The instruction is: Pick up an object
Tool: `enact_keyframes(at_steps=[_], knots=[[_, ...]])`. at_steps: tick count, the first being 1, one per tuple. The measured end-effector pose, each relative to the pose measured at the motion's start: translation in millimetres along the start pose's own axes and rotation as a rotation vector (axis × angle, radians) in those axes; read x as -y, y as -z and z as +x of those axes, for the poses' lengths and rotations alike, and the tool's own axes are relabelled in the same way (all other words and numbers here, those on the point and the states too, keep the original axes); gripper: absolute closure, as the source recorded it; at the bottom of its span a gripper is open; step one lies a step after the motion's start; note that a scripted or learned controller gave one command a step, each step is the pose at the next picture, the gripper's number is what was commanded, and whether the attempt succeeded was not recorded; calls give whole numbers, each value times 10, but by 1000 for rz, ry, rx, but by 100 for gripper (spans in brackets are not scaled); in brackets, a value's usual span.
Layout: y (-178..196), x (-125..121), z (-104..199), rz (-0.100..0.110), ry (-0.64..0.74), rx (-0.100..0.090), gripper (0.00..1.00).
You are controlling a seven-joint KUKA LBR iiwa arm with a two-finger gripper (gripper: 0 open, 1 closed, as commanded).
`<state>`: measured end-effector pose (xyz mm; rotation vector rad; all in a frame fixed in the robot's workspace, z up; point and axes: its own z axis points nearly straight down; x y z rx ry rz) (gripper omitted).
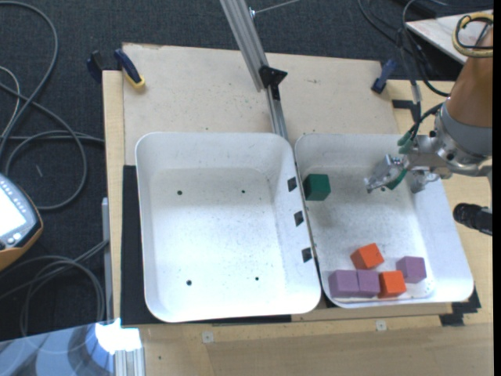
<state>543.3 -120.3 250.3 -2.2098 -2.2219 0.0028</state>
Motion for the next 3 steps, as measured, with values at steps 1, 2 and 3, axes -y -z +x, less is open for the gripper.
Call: enact_keyframes(at_steps=[1,2,3], knots=[[-1353,-124,289,3,-4,1,0],[-479,596,1096,-8,2,-2,0],[702,504,729,-17,-5,6,0]])
